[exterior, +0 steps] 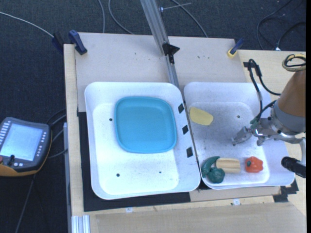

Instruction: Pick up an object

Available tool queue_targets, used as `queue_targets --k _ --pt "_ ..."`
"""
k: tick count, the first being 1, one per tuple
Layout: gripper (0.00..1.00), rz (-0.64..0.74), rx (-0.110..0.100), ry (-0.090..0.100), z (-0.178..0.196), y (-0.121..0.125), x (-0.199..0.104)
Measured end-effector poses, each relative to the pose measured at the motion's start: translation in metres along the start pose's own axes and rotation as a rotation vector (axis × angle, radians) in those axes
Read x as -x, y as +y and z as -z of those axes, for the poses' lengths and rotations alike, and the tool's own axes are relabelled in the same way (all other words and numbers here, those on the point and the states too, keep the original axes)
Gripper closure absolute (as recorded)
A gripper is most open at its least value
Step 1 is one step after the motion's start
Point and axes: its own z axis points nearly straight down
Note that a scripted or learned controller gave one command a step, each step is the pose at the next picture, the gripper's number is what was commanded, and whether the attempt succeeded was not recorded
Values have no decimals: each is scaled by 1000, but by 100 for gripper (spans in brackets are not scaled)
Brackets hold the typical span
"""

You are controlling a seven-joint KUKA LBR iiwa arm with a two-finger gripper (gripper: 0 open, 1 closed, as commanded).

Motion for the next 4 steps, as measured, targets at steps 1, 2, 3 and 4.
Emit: queue_targets --k 1,2,3,4 --pt "0 0 2 0 -35 -1 0" --pt "100 1 6 -1 -23 0 0" --pt "100 1 10 -3 40 -3 0" --pt "100 1 10 -2 92 -2 0"
